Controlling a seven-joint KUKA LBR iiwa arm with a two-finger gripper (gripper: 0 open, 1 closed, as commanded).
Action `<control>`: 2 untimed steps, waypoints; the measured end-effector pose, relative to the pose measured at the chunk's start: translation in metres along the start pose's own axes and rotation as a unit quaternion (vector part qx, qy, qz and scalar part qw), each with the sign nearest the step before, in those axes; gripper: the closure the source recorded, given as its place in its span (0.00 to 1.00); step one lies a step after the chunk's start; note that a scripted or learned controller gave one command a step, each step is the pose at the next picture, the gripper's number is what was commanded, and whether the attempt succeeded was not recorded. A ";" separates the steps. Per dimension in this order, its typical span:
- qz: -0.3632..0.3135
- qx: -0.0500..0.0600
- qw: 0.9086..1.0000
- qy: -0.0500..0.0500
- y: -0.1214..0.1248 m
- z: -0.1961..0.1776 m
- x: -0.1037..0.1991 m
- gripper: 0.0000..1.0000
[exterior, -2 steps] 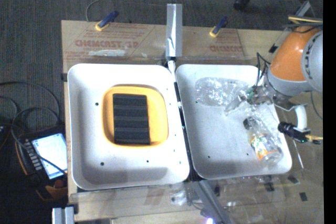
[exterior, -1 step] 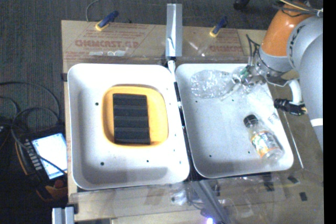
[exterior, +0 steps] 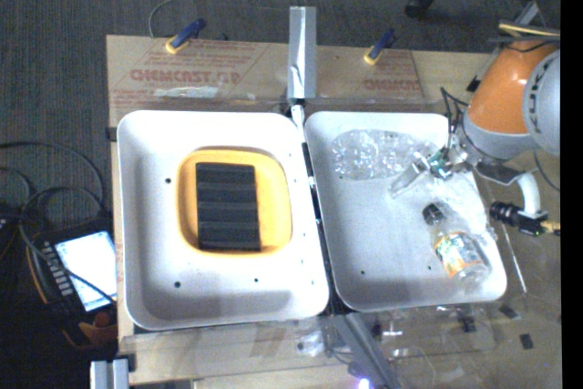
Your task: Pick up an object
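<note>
Two white bins (exterior: 137,223), one yellow sponge (exterior: 235,203), two clear bottles (exterior: 455,250).

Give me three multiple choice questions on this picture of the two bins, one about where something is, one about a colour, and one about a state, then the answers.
1. Where does the small bottle lie?
A. left bin
B. right bin, near its right corner
C. on the floor

2. What colour is the tray in the left bin?
A. yellow, with a black ridged insert
B. blue
C. green

3. How does the small bottle rest?
A. upright
B. on its side
C. lifted by the claw

Answers: 1 B, it rests inside the right bin. 2 A, a yellow rim surrounds the black insert. 3 B, it lies flat, with the claw apart from it.
</note>
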State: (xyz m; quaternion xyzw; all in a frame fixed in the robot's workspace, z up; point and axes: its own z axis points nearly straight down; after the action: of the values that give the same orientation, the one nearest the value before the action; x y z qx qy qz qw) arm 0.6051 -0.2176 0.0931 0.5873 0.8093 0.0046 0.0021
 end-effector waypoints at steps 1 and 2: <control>-0.095 -0.005 0.995 -0.008 -0.049 0.000 0.015 0.00; -0.096 -0.007 0.995 -0.008 -0.047 -0.009 0.016 1.00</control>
State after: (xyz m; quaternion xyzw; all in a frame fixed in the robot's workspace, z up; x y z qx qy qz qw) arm 0.5555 -0.2173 0.1019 0.5072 0.8617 0.0054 0.0128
